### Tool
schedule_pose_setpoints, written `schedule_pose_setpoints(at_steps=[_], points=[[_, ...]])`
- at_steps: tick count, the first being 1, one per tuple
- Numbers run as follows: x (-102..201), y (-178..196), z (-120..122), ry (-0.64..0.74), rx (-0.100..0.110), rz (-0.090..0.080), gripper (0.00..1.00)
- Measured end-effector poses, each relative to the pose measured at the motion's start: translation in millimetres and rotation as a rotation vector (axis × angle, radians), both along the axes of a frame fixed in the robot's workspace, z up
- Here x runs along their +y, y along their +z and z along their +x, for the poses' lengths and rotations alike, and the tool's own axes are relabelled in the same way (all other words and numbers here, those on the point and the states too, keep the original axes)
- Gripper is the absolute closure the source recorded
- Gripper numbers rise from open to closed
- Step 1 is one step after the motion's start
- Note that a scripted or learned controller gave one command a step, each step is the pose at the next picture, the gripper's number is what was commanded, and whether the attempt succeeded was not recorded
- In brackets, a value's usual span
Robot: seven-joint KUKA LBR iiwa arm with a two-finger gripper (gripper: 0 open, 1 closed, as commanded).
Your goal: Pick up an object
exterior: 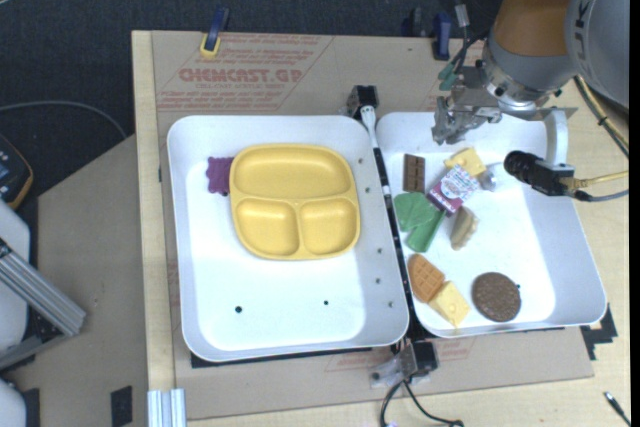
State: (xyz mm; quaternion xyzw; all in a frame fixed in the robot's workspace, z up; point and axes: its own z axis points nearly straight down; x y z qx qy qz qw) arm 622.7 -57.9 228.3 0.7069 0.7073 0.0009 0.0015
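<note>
My gripper (452, 127) hangs over the back of the right bin (570, 245), just above and left of a yellow cheese wedge (465, 160); nothing shows between its fingers. Below it lie a pink-and-white wrapped packet (455, 185), a brown chocolate bar (414, 172), a green leaf-shaped piece (417, 219) and a tan piece (462, 228). Nearer the front sit a waffle (425, 276), a second yellow cheese piece (451, 303) and a round brown cookie (496, 296).
The left bin (200, 295) holds a yellow divided plate (295, 199) with a purple item (217, 174) at its left edge. A black camera unit (538, 173) on the arm hangs over the right bin's right side. Cardboard lies under both bins.
</note>
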Motion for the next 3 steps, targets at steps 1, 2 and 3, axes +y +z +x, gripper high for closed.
schedule_pose_setpoints(at_steps=[1,2,3], points=[[36.3,0.5,-7.8,0.001,0.005,0.001,1.0],[40.9,5.0,6.4,0.001,0.0,0.001,1.0],[41.3,-11.4,-3.1,-0.001,0.006,0.001,1.0]])
